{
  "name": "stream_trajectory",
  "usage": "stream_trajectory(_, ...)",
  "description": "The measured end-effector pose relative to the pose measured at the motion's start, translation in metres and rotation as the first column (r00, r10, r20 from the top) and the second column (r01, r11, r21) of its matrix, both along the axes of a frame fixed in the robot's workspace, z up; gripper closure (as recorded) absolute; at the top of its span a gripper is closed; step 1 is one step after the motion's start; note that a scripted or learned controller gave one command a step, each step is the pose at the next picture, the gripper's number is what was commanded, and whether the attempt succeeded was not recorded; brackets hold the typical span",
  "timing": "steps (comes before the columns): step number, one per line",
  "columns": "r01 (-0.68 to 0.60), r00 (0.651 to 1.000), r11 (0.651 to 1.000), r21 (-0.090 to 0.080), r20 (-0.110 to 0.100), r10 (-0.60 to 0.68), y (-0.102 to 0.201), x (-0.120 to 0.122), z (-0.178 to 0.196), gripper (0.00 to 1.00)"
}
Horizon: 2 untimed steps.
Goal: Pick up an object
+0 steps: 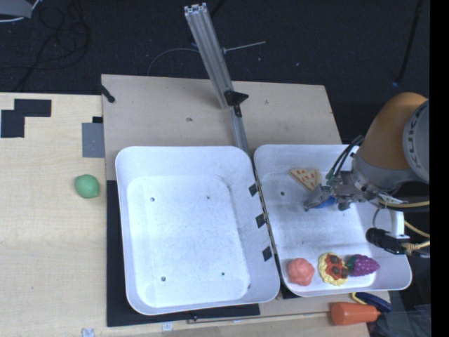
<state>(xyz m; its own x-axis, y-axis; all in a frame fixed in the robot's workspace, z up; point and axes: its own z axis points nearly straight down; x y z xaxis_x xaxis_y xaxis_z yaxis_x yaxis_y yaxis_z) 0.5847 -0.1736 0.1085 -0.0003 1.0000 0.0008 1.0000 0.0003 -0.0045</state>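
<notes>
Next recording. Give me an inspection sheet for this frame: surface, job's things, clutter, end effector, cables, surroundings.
Surface: two white bins side by side, left bin and right bin, on a tan board.
Job's things: in the right bin, a cracker-like wedge near the far side; pink lump, yellow-red toy and purple grapes along the near edge.
Clutter: green ball on the bench left of the bins; orange item in front of the right bin.
End effector: end effector low over the right bin, beside the wedge.
Cables: wires at the wrist; loose cables on the dark floor.
Surroundings: slanted metal rail behind the bins.
</notes>
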Motion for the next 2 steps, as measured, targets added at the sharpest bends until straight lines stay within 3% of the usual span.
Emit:
stream_trajectory(1,0.002,1.000,1.000,-0.001,0.004,-0.002,-0.001,0.001,0.012,1.00)
stream_trajectory(2,0.000,1.000,1.000,-0.002,0.008,0.000,-0.011,-0.001,0.065,1.00)
